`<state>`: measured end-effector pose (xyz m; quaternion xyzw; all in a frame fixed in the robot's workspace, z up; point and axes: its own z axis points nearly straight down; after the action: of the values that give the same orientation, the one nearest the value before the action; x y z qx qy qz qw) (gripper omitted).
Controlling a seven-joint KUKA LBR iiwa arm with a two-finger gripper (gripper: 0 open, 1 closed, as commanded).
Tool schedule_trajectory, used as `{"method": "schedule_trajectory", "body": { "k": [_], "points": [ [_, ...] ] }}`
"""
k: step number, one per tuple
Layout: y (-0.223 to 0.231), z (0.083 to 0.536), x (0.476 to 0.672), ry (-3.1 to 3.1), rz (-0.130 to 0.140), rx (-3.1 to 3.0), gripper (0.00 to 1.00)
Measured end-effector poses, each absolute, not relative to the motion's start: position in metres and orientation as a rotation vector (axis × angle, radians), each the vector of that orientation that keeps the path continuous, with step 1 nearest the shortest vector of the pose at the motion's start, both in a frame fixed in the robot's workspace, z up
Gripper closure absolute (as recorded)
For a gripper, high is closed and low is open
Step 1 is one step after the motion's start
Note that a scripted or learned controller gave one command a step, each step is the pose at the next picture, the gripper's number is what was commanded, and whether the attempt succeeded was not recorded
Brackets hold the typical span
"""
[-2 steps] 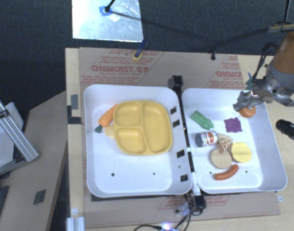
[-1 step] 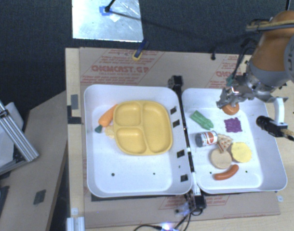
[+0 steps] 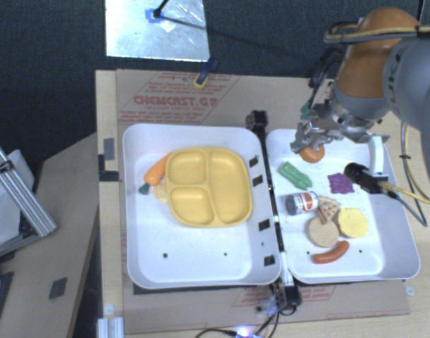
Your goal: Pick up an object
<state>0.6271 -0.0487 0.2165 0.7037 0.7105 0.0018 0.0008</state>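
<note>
Now the gripper (image 3: 310,139) stands low in the far part of the right bin (image 3: 411,256), up the view from the small can (image 3: 301,203) that lies near this bin's middle. An orange round piece (image 3: 314,154) sits directly under the gripper, touching it or almost. I cannot tell how far the gripper is open, or whether it has hold of this piece.

Between the can and the orange piece lies a green piece (image 3: 294,174). Right of the can and a little farther is a purple piece (image 3: 340,183). A waffle piece (image 3: 328,208) touches the can on its right. Nearer than the can are a beige round biscuit (image 3: 319,233), a yellow disc (image 3: 353,222) and a sausage (image 3: 330,253). Well left of the can, in the left bin (image 3: 194,263), a yellow divided plate (image 3: 204,186) lies with a carrot (image 3: 156,169) at its far side.
</note>
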Motion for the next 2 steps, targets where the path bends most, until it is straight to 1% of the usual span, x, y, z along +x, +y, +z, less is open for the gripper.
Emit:
{"method": "schedule_trajectory", "body": {
  "k": [1, 2],
  "points": [
    [-0.041, 0.232, 0.617, 2.228, 0.003, 2.214, 1.0],
    [-0.027, 0.231, 0.624, 2.227, 0.004, 2.212, 1.0]
  ]
}}
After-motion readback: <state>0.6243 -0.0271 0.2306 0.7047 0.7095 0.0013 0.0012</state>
